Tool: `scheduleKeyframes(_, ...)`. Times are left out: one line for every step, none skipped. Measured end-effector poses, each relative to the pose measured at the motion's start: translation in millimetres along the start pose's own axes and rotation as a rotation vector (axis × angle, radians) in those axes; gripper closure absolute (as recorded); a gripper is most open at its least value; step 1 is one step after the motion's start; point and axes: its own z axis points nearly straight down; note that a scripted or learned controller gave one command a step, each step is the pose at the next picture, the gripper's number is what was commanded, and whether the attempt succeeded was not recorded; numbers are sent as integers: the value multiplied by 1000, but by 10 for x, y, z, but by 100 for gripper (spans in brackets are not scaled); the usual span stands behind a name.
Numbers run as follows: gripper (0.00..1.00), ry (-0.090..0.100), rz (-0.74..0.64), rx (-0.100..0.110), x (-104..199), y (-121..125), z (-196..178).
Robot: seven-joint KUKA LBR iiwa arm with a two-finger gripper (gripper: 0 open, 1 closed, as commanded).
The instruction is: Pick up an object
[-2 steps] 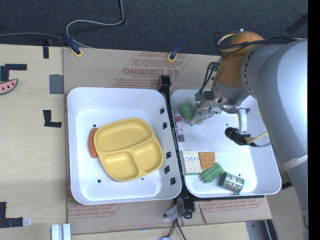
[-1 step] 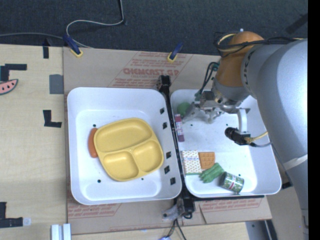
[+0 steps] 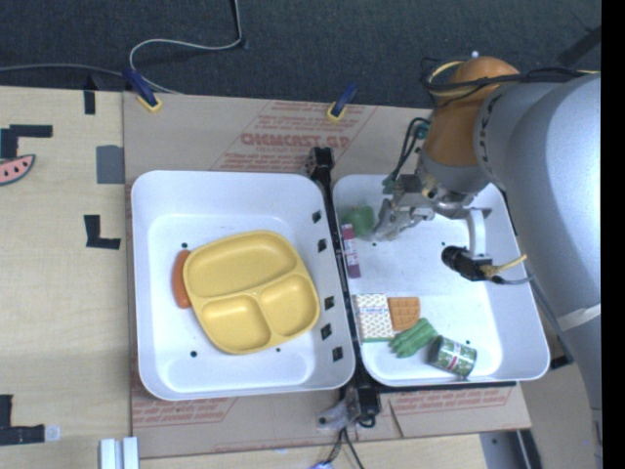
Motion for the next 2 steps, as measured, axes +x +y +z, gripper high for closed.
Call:
scheduleKeyframes(0, -2, 0, 1, -9, -2, 1)
scheduleKeyframes(0, 0, 3, -36, 48, 122, 177)
